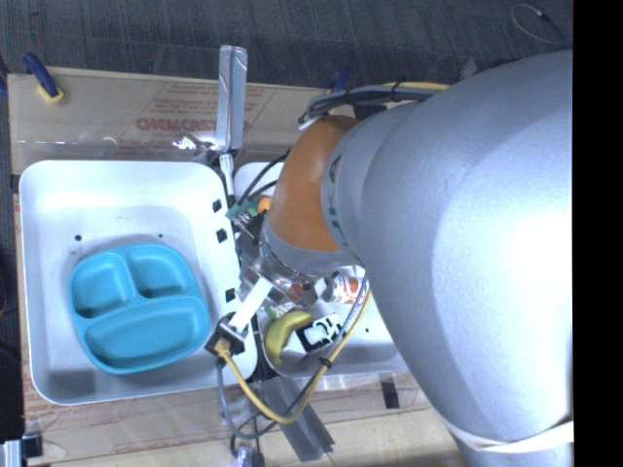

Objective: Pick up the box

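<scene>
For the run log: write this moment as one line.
arm: over right bin | claw: hidden | box: unseen | left bin: blue tray | banana: right bin

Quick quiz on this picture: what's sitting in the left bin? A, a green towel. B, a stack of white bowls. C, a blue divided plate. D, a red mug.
C: a blue divided plate with three compartments lies flat in the left bin, while the arm reaches over the right bin.
</scene>
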`<move>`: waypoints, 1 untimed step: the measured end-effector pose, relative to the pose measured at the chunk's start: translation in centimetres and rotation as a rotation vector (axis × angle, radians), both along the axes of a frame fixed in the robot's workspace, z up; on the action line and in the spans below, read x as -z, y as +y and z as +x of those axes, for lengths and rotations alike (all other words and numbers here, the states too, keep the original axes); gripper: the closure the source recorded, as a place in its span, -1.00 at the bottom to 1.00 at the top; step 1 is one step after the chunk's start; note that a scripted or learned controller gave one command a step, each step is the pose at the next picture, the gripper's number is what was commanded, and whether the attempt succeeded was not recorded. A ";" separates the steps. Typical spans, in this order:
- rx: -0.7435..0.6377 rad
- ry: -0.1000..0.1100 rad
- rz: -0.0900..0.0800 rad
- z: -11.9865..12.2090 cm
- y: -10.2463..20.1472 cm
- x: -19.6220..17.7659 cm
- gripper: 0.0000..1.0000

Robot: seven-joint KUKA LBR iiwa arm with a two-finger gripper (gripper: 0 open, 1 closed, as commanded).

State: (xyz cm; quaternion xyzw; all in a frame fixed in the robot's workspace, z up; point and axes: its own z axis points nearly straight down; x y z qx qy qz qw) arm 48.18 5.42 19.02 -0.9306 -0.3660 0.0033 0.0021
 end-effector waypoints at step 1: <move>-0.115 -0.005 0.001 -0.7 10.1 9.8 1.00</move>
